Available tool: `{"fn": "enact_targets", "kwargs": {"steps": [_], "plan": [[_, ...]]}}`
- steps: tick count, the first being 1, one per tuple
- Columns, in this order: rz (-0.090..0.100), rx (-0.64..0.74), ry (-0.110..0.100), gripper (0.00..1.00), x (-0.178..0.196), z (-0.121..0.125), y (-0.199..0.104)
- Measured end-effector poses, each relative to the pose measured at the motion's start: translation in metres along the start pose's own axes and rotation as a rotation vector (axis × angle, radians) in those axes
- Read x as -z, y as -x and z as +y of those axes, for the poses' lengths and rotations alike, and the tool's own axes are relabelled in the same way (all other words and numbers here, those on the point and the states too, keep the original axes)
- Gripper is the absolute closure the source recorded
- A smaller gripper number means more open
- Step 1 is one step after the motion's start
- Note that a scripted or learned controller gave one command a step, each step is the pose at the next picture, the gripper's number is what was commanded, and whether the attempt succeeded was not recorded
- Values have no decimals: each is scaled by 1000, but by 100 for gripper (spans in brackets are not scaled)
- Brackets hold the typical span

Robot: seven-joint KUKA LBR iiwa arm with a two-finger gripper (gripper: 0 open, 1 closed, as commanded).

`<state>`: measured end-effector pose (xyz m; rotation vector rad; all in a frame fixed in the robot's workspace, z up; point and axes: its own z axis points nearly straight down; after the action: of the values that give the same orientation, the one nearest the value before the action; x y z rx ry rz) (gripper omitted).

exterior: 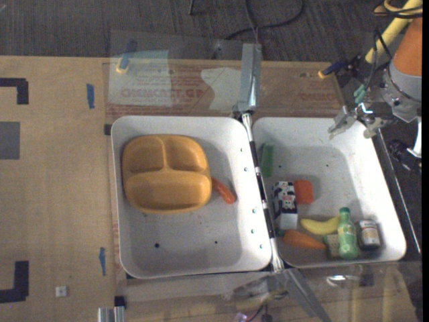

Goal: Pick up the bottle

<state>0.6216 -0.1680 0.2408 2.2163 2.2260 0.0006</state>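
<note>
Just slim green plastic bottle (pixel 346 233)

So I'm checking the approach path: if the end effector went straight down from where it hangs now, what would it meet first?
Probably the bare floor or back rim of the right bin; the end effector hangs over its far right corner, though depth is unclear. The bottle lies apart, near the front.

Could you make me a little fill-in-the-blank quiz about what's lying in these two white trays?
1. The green bottle lies in the ____ bin.
2. The divided plate in the left bin is coloured ____.
3. The yellow fruit beside the bottle is a ____.
4. The claw hangs over the right bin's ____ corner, apart from the bottle.

Missing words: right; orange; banana; top right
</note>
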Motion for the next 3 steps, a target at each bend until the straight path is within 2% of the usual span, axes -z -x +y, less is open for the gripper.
{"fn": "enact_targets", "kwargs": {"steps": [1,2,3], "plan": [[0,-48,0,0,-108,-93,31],[-2,66,13,0,-152,-138,30],[-4,61,18,100,-141,-138,33]]}}
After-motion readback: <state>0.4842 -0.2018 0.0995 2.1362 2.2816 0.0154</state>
